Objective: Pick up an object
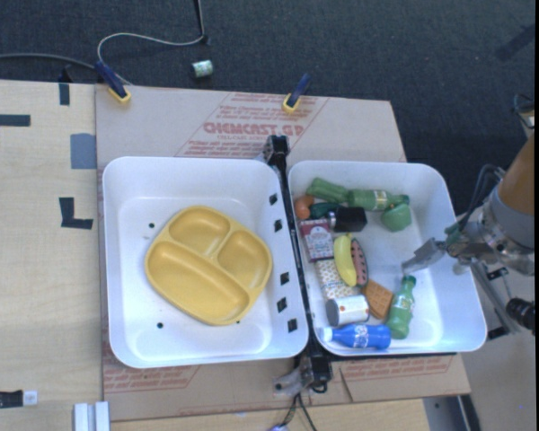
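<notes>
At the near edge of the shallow white right-hand bin [431, 180] lies a blue plastic bottle [360, 336] on its side, with a small white can with a red band [346, 310] just behind it and a green plastic bottle [401, 306] beside that. Farther back sit a yellow banana [344, 259], a red-and-white packet [316, 239], a black block [349, 219] and a long green bottle [359, 197] along the far wall. The left white bin [126, 187] holds a yellow divided plastic plate [208, 263].

The metal two-finger gripper [422, 256] hangs over the bare right part of the right bin, fingers apparently spread and pinching nothing.

The step in hand looks like the approach: no object is chosen yet. The next move likely calls for shifting left over the green plastic bottle, the nearest item, then descending and closing.
</notes>
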`<state>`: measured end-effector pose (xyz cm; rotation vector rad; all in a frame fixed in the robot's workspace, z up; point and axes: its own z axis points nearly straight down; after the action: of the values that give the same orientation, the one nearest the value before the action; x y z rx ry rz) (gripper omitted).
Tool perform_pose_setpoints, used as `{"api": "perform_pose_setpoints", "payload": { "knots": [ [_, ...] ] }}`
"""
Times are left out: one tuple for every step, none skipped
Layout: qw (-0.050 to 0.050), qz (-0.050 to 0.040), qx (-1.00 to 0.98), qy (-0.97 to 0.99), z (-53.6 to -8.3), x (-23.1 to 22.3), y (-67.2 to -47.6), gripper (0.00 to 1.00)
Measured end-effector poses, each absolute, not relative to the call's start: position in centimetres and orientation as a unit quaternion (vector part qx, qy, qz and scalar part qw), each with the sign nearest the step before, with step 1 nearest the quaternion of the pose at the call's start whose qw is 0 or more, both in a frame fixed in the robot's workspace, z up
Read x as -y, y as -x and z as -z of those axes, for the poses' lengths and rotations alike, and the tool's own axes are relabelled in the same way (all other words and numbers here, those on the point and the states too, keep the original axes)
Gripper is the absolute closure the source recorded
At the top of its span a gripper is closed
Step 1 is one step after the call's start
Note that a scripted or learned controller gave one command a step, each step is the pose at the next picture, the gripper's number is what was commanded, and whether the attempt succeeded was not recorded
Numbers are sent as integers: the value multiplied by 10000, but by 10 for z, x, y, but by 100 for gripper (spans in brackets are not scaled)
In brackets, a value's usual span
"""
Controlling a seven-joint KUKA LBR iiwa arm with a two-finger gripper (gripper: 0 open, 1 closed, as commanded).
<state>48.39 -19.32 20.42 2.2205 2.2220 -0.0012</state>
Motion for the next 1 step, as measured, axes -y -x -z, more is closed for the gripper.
{"api": "perform_pose_setpoints", "payload": {
  "knots": [
    [6, -16, -7081, -7061, -86, 213, -504, 0]
  ]
}}
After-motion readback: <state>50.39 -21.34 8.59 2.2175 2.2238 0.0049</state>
